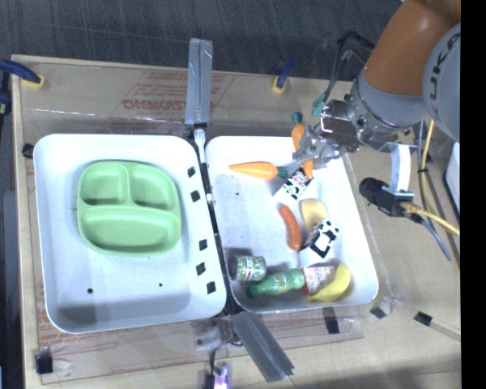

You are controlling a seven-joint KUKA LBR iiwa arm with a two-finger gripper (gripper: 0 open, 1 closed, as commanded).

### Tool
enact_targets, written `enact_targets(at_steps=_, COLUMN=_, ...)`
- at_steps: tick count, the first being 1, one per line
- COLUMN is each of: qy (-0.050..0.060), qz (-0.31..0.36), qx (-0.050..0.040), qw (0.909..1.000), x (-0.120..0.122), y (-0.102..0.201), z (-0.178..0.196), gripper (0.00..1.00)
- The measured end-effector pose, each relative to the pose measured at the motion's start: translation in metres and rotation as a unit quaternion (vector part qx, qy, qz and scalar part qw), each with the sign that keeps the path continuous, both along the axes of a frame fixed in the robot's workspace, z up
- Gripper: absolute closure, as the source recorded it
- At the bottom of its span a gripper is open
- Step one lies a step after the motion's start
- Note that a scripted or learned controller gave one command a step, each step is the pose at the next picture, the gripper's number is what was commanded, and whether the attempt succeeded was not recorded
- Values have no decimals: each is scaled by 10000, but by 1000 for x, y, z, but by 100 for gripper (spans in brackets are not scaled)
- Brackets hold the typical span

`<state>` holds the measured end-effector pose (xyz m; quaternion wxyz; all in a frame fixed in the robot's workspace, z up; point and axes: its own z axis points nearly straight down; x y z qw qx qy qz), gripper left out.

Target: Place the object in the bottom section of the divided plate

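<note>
The green divided plate [130, 207] lies in the left bin [57, 290], with two small sections at the top and one long section at the bottom. My gripper [309, 154] hangs low over the top of the right bin [358, 217]. It is right at a small orange carrot-like piece [298, 135], which it partly hides. A larger orange carrot [254, 169] lies just to its left. A black-and-white cow-patterned toy [295, 185] sits just below the gripper.
Lower in the right bin lie a red-orange sausage [292, 227], a beige piece [313, 212], a second cow-patterned toy [324, 240], a small can [249, 267], a green bottle [277, 283] and a yellow banana [334, 284]. A metal divider bar [199, 79] separates the bins.
</note>
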<state>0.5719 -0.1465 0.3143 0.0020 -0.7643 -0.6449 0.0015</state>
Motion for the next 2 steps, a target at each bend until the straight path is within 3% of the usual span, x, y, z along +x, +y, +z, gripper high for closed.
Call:
enact_targets(at_steps=1, qy=6, qz=733, qx=2, qw=9973, x=6, y=51, z=-139, gripper=100)
enact_targets(at_steps=2, qy=2, qz=214, qx=1, qw=9998, x=-35, y=-30, z=-168, gripper=100)
